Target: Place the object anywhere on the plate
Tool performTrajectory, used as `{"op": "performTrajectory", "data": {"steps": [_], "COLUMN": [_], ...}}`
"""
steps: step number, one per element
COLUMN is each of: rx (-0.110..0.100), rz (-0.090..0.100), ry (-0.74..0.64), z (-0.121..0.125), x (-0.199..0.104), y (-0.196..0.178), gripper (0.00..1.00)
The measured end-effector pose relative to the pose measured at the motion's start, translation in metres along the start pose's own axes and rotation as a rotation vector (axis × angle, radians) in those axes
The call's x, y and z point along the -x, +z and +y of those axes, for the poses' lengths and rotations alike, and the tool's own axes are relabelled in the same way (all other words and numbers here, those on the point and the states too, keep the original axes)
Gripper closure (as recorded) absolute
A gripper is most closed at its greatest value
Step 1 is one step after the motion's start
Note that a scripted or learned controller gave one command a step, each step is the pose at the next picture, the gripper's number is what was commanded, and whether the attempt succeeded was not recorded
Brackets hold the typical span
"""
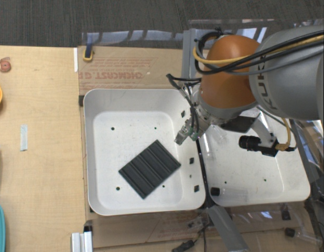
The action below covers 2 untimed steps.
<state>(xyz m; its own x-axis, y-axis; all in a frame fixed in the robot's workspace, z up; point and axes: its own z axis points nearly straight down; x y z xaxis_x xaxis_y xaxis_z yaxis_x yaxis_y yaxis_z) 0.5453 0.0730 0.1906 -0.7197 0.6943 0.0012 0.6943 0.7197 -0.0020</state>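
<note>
A dark grey ridged rectangular plate [150,168] lies tilted on the floor of the left bin [99,140], towards its front. My gripper [184,135] hangs over the right wall of that bin, up and to the right of the plate and apart from it. A small greenish patch [194,135] shows at the gripper's tip; I cannot make out what it is. The orange band and grey arm [230,72] cover the back of the right bin.
The right bin [267,188] adjoins the left one along a dark divider [201,167]. A black fitting with cable [259,144] juts from the wrist over the right bin. Cardboard [130,67] lies behind the bins and a wooden bench [36,140] to the left.
</note>
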Motion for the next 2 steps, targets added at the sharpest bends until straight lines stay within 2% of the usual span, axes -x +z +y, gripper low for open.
{"op": "performTrajectory", "data": {"steps": [1,2], "rx": [0.002,0.002], "rz": [-0.002,-0.002], "ry": [-0.161,-0.351], "z": [-0.040,0.043], "x": [-0.011,-0.009], "y": [-0.055,-0.004], "gripper": [1.00,1.00]}}
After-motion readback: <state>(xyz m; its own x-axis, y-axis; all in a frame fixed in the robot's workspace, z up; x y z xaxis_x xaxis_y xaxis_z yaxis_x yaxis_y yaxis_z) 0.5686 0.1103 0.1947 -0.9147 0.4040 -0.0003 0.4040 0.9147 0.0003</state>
